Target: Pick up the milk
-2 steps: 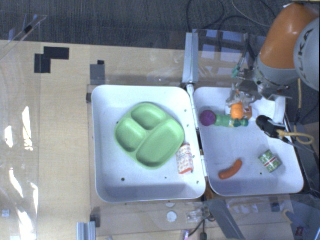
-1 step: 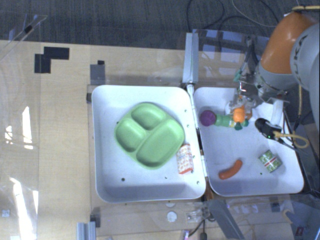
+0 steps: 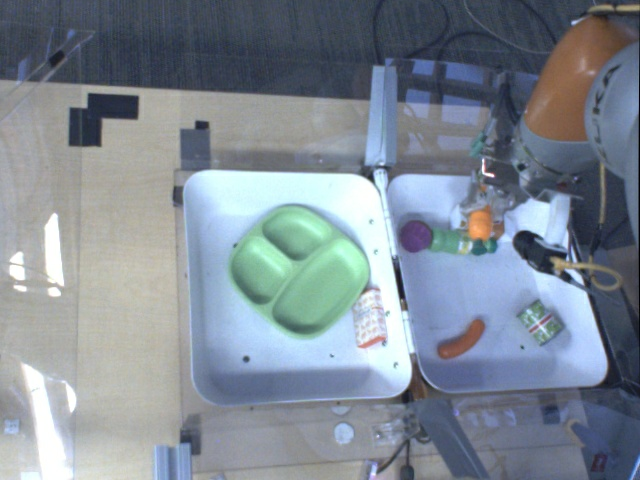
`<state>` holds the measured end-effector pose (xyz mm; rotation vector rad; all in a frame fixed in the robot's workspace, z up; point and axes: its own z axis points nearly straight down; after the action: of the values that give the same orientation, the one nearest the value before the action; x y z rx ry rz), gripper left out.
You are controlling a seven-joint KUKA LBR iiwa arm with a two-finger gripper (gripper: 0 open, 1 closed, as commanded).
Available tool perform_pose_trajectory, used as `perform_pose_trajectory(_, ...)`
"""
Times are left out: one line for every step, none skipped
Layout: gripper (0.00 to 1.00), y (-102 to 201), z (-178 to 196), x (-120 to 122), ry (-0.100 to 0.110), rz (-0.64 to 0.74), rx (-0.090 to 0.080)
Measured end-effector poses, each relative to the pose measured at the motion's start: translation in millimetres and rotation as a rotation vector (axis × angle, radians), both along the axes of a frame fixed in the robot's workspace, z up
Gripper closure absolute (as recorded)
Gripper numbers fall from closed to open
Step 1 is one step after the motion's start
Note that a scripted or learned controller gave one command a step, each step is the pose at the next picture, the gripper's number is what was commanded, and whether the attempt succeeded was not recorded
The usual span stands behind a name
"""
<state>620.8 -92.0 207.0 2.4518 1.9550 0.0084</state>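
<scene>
Over in the left white bin, the small red-and-white milk carton lies at the green divided plate's 4 o'clock edge, well apart from the gripper, roughly at its 8 o'clock. The gripper's over the right bin, on top of an orange ball; too blurry there, so I can't tell how it's set.

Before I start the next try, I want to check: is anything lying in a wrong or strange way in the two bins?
The milk lies tipped on its side in the left bin, beside the green plate, while the gripper is over the right bin.
</scene>
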Motion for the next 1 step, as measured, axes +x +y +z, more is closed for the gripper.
perform_pose_trajectory(1.00, 1.3, 11.1, 1.7, -0.005, 0.008, -0.001)
